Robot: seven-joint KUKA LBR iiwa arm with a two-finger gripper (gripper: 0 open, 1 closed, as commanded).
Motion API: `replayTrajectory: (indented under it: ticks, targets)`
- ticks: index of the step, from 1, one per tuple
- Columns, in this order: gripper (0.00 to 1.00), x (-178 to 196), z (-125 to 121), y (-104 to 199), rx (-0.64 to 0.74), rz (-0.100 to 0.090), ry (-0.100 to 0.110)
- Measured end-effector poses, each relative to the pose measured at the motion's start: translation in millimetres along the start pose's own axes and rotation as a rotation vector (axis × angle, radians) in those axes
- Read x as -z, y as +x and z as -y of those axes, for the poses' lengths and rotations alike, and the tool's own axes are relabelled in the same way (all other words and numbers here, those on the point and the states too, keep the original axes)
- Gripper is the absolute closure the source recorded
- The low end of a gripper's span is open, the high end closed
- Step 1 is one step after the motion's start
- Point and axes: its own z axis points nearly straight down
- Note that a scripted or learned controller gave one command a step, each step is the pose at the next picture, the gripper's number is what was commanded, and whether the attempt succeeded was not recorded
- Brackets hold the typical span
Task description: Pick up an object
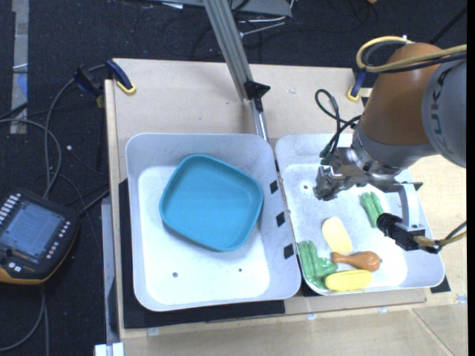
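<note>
The grey arm [415, 102] reached in from the right, its orange band bent over the right bin [293, 154], and the gripper [326, 188] hung low over the bin's upper left part, with nothing visible between its fingers; whether the jaws stood open or closed could not be told from this angle. The objects lay below and to the right of it, apart from it: a pale yellow piece [337, 236] nearest, a green piece [371, 208] to its right, and a brown drumstick-like thing [358, 259], a yellow piece [347, 279] and a green leafy piece [312, 262] near the front wall. The left bin [141, 199] held a blue plate [211, 202].
</note>
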Motion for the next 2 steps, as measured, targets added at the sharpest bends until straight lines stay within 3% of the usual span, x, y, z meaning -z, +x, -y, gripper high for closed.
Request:
replayTrajectory:
  ticks: [2]
  targets:
    - [1.00, 3, 25, 92, 0.000, 0.000, 0.000]
